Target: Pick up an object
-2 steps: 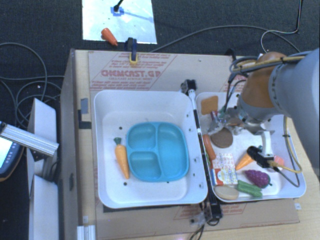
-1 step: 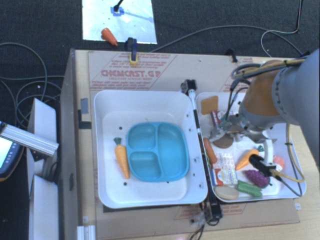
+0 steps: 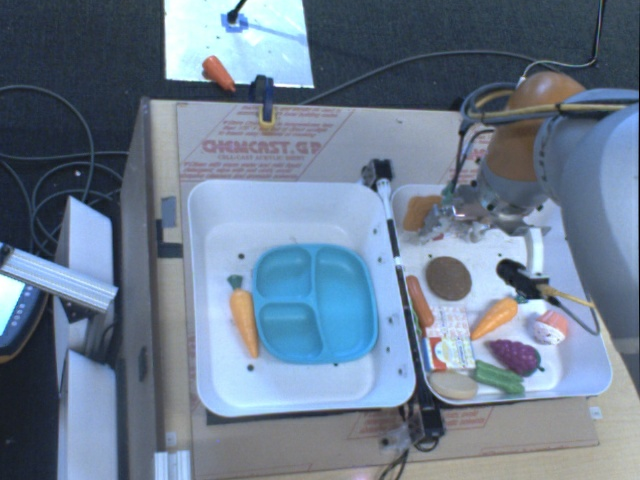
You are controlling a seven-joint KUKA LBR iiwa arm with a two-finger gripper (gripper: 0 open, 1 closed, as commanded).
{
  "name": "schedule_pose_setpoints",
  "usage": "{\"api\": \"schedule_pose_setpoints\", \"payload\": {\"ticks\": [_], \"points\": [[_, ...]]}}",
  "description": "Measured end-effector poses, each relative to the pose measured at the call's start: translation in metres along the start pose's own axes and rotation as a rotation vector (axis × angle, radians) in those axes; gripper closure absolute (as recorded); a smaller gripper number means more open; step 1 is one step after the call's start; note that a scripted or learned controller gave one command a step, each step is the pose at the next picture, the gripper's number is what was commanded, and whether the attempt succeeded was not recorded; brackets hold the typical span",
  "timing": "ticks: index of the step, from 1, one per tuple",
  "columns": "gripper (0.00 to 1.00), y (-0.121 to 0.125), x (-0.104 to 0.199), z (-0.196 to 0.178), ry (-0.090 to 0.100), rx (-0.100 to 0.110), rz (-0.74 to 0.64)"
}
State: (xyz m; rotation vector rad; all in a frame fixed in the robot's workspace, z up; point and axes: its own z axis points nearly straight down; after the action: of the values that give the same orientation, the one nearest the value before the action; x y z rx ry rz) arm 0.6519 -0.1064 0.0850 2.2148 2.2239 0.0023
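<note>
We look down on 2 shallow white plastic bins side by side on a sheet of brown cardboard printed with red lettering.

The left bin holds a smooth, glossy blue plate with rounded corners and 3 compartments. A small orange toy carrot with a green tip lies just beside the plate's left edge.

The grey arm, with its orange band, reaches in from the right. Its metallic gripper sits low over the far left corner of the right bin. We cannot tell whether the pincer is spread or pressed together. An orange-brown lump, rough and irregular, lies in that corner just beside the gripper, and we cannot tell if they touch.

Other toy foods crowd the right bin nearer the camera:
- a flat brown disc
- a slim reddish sausage along the left wall
- a printed red and white packet
- a second orange carrot
- a bumpy purple bunch of grapes
- a long green piece
- a pale oval slab
- a pink and white piece

A thin black strip runs between the 2 bins. Beyond the cardboard, a shiny square sheet lies on dark carpet, with a small orange thing on its near edge.
</note>
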Motion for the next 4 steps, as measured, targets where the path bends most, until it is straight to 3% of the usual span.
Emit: {"api": "schedule_pose_setpoints", "payload": {"ticks": [1,2,3,4], "points": [[0.00,-0.076,-0.006,-0.002,0.000,0.002,0.003],[0.00,-0.001,-0.006,0.000,0.000,0.000,0.000],[0.00,-0.054,0.018,0.000,0.001,0.002,0.002],[0.00,-0.084,0.017,0.000,0.001,0.002,0.003]]}}
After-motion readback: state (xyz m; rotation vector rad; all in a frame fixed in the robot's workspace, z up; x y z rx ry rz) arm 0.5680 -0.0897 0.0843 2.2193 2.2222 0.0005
